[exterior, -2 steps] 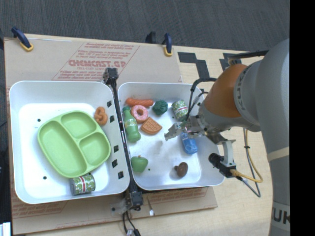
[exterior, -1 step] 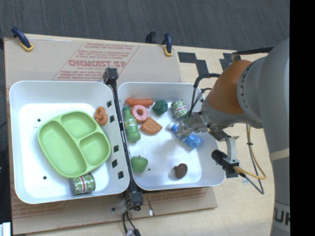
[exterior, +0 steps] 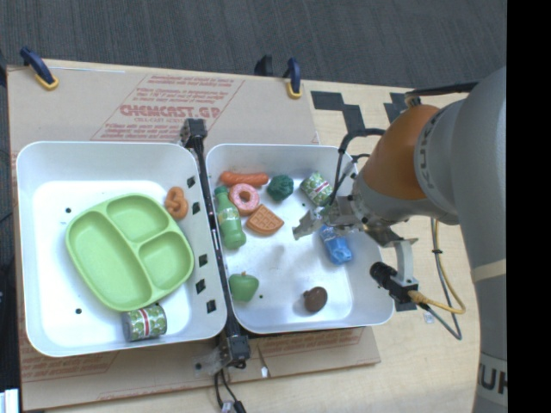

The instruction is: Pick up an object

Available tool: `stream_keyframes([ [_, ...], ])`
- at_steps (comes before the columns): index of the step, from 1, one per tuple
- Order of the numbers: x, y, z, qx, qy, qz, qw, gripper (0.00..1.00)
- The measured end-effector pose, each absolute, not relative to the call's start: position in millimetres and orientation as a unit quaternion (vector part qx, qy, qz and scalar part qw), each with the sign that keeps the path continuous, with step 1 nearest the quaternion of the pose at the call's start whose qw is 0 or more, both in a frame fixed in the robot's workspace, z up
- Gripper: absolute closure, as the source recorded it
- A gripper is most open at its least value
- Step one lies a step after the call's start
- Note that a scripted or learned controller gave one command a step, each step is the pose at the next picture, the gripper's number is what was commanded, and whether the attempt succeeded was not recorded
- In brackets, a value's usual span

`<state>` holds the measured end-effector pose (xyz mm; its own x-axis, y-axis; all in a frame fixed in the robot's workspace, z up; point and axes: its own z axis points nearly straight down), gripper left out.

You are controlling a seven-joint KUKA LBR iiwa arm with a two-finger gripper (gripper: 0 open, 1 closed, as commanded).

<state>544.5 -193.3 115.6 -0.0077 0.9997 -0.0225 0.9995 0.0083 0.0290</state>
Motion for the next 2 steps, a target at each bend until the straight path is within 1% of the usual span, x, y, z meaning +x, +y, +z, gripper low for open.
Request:
stream_keyframes([
  [1,576.5,-162,101,0.705,0.709,0.0012,0.012,0.00],
  [2,579.8,-164,116,0.704,0.710,0.0035,0.017,1.00],
])
